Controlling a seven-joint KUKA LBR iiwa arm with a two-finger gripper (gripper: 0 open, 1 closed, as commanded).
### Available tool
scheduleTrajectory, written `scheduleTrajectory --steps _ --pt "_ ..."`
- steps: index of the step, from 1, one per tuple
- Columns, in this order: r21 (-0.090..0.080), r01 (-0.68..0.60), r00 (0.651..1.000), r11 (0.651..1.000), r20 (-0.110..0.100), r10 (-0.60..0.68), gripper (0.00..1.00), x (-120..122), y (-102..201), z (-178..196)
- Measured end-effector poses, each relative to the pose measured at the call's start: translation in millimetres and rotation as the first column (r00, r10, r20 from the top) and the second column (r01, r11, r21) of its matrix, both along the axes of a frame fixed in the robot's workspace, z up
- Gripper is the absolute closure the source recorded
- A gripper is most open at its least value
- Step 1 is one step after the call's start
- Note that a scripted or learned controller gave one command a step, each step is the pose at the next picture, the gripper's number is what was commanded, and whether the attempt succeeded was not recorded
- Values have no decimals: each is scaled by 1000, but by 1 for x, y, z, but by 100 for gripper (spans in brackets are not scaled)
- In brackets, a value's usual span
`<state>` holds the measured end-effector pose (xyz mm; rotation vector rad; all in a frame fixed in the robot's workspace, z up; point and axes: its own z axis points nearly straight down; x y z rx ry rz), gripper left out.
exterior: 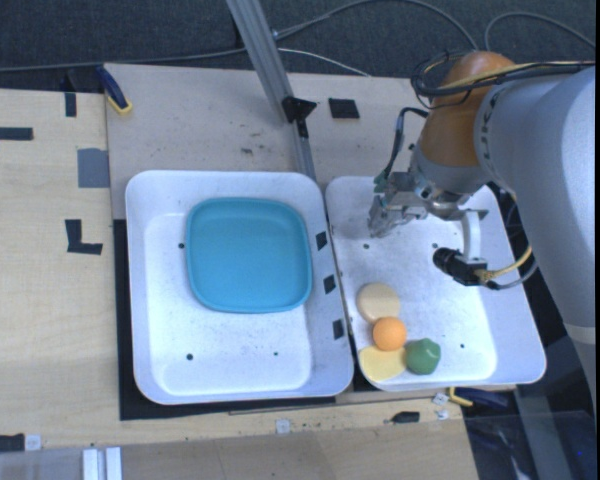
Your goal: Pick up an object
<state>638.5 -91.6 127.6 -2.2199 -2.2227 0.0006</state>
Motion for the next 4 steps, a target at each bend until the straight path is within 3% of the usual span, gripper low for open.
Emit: scheduleTrajectory --steps 2,4 --pt "0 1 1000 1000 1 -1 100 -2 2 74" --pt "1 -2 1000 1000 1 2 100 23 103 94"
